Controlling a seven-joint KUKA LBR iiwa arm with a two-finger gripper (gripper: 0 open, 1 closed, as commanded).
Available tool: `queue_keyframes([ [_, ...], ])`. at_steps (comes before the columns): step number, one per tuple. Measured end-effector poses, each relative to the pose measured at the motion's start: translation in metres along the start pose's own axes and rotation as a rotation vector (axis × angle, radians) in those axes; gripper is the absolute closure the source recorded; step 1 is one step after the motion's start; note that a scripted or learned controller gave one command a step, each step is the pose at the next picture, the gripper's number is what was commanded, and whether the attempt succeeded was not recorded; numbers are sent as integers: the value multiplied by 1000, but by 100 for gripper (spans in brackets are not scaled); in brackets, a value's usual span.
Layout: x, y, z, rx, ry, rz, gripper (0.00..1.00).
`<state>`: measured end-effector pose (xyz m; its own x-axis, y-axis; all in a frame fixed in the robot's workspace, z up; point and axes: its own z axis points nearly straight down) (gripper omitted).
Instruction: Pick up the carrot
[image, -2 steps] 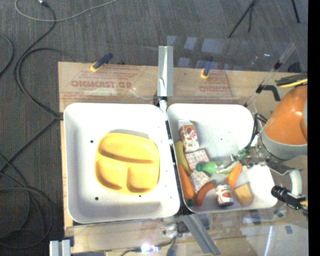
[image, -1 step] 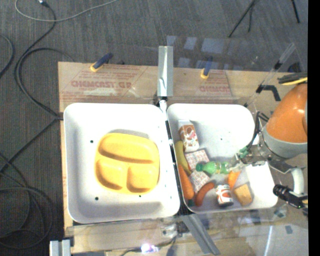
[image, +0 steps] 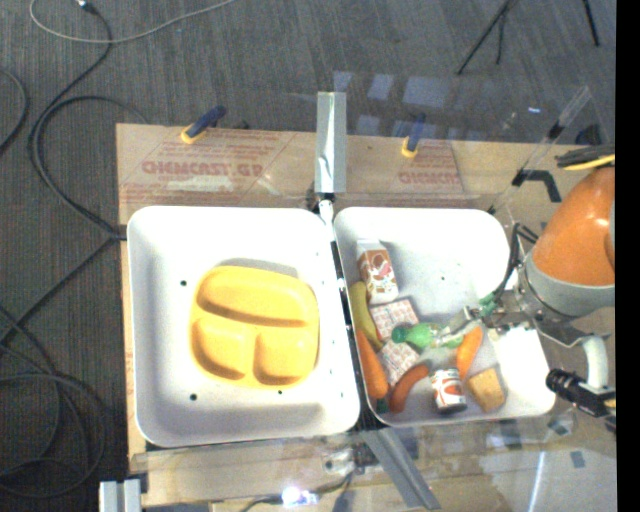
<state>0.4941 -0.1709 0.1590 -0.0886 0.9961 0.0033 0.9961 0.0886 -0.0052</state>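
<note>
Carrot (image: 372, 369): lies in the right bin (image: 470, 232), along its left wall, tip toward the near edge; a banana (image: 359, 310) lies just beyond it on the same wall; a sausage (image: 408, 386) lies just right of the carrot
Second orange piece (image: 469, 350): right of the carrot, past the sausage; also carrot-like, with a green top (image: 485, 304) at its far end; which of the two the program targets cannot be told
Clutter: a green item (image: 412, 335), a checked packet (image: 397, 312) and a carton (image: 378, 272) sit beyond and right of the carrot; a can (image: 449, 391) and a bread piece (image: 487, 388) sit right of it near the front wall; the crowding leaves the carrot free only from above
Left bin (image: 150, 300): left of the carrot across the divider; holds a yellow tray (image: 257, 323), a likely drop site
Arm (image: 575, 250): enters at the right bin's right rim, well right of the carrot; orange band uppermost
Gripper (image: 500, 318): appears to sit over the right bin's right side, near the second orange piece, well apart from the wall-side carrot; opening cannot be told; no object seen between the fingers
Judgement: grasp not yet made; the wall hinders a finger on the carrot's left side, so an approach from above with fingers closing across its width looks most workable
Risk: a finger may strike the wall, or nudge the sausage or banana
</note>
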Motion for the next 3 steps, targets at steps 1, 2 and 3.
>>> queue_keyframes([
  [1, 0, 0, 0, 0, 0, 0, 0],
  [2, -35, 23, 70, -8, 6, 148, 0],
  [3, -36, 24, 60, -14, 0, 148, 100],
])
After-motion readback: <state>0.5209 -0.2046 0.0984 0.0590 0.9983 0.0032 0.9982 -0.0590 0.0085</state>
